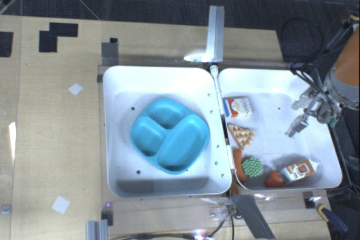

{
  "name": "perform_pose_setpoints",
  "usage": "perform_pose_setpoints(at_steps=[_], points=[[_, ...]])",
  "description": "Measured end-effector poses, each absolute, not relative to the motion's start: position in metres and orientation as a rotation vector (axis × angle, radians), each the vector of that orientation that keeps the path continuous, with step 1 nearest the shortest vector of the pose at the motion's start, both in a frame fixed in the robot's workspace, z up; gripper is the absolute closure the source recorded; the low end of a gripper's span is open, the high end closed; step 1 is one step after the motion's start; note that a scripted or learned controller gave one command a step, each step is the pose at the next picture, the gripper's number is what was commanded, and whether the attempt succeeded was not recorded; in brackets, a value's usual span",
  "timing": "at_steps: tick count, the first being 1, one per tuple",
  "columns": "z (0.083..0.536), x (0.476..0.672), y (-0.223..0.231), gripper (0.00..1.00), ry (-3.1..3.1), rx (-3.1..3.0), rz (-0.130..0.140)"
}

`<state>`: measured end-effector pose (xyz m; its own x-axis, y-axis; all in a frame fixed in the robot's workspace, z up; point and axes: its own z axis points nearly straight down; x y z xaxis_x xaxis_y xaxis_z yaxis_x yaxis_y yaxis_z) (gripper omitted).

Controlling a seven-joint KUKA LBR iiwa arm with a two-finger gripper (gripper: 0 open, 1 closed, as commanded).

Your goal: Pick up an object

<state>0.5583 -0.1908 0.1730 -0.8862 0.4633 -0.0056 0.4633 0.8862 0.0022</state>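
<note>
The right bin holds several small items. A white and orange carton lies near its left wall, with a waffle-like wedge below it. Along the front sit an orange stick, a green bumpy ball, a red strawberry and an orange and white juice carton. My gripper hangs over the bare right middle of this bin, well above the juice carton. Its fingers are spread open with nothing between them.
The left bin contains a blue divided plate. A metal divider post stands at the back between the bins. Cables trail near the arm at the right.
</note>
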Motion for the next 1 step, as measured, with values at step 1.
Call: perform_pose_setpoints(at_steps=[1], points=[[0.1313, 0.4906, -0.1337, 0.00, 3.037, 0.804, 0.002]])
